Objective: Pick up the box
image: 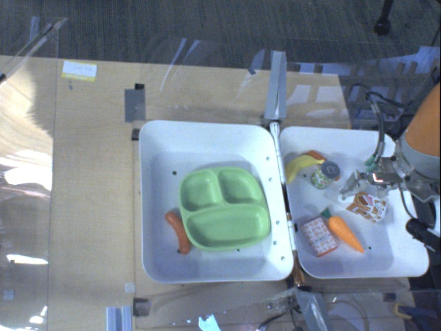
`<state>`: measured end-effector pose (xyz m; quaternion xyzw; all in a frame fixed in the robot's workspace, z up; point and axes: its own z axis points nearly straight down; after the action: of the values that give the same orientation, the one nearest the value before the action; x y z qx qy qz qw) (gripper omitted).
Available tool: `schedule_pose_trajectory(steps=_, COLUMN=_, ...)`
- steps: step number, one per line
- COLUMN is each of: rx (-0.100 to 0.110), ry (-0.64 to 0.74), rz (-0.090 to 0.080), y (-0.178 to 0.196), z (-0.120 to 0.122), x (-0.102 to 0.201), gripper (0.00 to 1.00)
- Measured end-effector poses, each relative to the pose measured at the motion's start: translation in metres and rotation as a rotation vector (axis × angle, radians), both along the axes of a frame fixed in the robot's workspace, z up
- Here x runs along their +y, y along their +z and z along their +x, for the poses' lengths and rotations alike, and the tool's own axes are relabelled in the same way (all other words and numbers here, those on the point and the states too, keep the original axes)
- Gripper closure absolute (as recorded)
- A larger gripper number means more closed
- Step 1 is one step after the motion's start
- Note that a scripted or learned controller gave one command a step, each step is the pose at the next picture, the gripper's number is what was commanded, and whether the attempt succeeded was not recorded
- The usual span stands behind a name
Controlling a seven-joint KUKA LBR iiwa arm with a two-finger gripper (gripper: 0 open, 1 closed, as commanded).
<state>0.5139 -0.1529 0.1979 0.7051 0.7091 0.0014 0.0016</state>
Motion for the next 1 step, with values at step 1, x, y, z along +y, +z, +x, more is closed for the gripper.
schedule_pose_trajectory(steps=1, rx=-0.027, ry=0.004, rz=-0.01, y=-0.0809, z=-0.0115, x=-0.0164, gripper=0.0)
